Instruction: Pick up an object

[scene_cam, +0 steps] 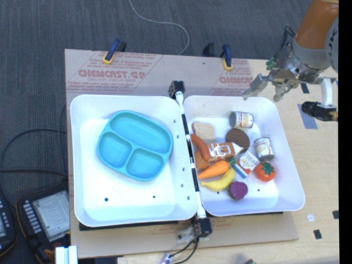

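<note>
The gripper [268,88] is hanging spread and holding nothing above the right bin [286,147], which is cradling glossy plastic food [231,158]; left of it, a smooth blue divided plate [135,144] is sitting in its neighbour [82,147].

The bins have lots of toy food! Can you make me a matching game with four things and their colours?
Things:
1. plate
2. carrot
3. banana
4. tomato

Colours:
A. yellow
B. red
C. blue
D. orange

Pairs: 1-C, 2-D, 3-A, 4-B
</note>
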Available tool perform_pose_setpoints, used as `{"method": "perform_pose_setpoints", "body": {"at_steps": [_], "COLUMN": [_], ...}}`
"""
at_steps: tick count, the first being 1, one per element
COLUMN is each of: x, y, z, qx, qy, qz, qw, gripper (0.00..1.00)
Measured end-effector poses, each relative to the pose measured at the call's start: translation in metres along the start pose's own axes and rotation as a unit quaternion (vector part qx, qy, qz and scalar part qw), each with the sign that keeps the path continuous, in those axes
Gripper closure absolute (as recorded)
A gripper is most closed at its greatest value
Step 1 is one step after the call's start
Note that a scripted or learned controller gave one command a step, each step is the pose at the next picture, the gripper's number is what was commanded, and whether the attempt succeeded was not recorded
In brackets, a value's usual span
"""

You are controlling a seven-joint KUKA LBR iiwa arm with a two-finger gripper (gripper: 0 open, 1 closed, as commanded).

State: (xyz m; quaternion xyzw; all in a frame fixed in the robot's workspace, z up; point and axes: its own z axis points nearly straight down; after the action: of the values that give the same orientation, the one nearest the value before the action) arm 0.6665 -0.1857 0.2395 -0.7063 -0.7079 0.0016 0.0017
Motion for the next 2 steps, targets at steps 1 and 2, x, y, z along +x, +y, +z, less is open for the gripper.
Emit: {"method": "perform_pose_setpoints", "body": {"at_steps": [1,2], "x": [0.0906,0.0903], "y": [0.0014,0.0016], "z": [0.1225,0.1147], "qx": [0.002,0.003], "qy": [0.0,0.0], "qz": [0.0,-0.001], "qw": [1.0,1.0], "gripper": [0.0,1.0]}}
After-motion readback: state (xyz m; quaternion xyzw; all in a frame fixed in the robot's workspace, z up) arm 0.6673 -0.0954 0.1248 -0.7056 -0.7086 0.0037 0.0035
